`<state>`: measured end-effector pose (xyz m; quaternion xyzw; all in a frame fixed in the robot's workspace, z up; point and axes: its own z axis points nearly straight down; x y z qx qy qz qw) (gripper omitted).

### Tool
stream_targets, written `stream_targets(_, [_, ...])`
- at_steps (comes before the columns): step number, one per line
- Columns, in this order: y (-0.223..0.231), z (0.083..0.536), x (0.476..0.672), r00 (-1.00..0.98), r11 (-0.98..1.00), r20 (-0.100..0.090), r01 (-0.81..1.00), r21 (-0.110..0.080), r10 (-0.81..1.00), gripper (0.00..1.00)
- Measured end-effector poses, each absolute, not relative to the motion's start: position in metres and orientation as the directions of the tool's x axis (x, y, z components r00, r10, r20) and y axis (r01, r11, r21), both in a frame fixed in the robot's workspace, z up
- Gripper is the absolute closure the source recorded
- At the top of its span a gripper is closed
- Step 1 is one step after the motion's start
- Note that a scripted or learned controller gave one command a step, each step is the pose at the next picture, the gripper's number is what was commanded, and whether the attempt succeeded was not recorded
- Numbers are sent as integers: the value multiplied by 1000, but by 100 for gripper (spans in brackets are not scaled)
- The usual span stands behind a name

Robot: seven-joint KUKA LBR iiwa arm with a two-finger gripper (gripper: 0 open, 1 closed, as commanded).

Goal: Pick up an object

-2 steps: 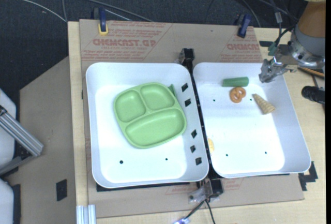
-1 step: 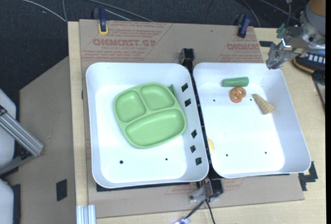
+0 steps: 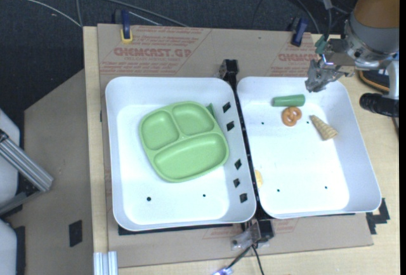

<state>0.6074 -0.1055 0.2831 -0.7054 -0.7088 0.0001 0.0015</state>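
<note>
In the right bin [image 3: 317,197] lie three small items near its far side: a green pickle-shaped piece [image 3: 288,101], an orange pretzel [image 3: 292,116] just in front of it, and a tan cone [image 3: 323,128] to the right. My gripper [image 3: 316,82] hangs over the bin's far right corner, just right of and beyond the green piece. Nothing shows between its fingers.
The left bin [image 3: 127,191] holds a green divided plate [image 3: 184,140]. A black clip strip [image 3: 236,134] runs between the two bins. A small yellow bit [image 3: 258,177] sits at the right bin's left wall. Cables cross the dark floor behind the bench.
</note>
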Motion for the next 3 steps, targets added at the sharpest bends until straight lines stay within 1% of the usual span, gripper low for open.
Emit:
stream_targets(1, [-50,270,595,-6,6,3,1000,-4,1000,100])
stream_targets(2, [-3,259,562,-4,4,3,1000,-5,1000,100])
stream_targets(3, [34,246,540,-3,3,2,1000,-5,1000,100])
